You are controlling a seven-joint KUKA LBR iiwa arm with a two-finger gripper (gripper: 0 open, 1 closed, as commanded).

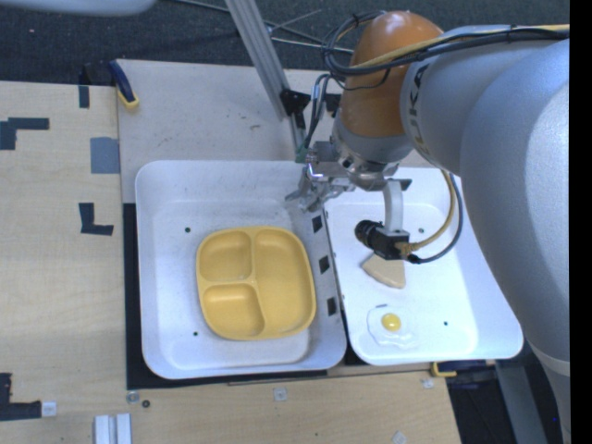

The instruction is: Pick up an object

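A yellow three-compartment plate (255, 282) lies flat in the left bin (166, 248). In the right bin (462, 303) lie a tan wedge-shaped piece (387, 273) and, closer to the front, a fried egg toy (391, 325). My gripper (311, 193) hangs over the back end of the wall between the two bins, above the plate's far right corner and left of the wedge. The large grey arm with its orange band (384, 72) covers the back of the right bin.
The dividing rims of the two bins (331, 276) run between the plate and the egg. A slanted metal pole (264, 54) crosses behind the gripper. The wooden bench (55, 248) extends to the left, with tape marks on it.
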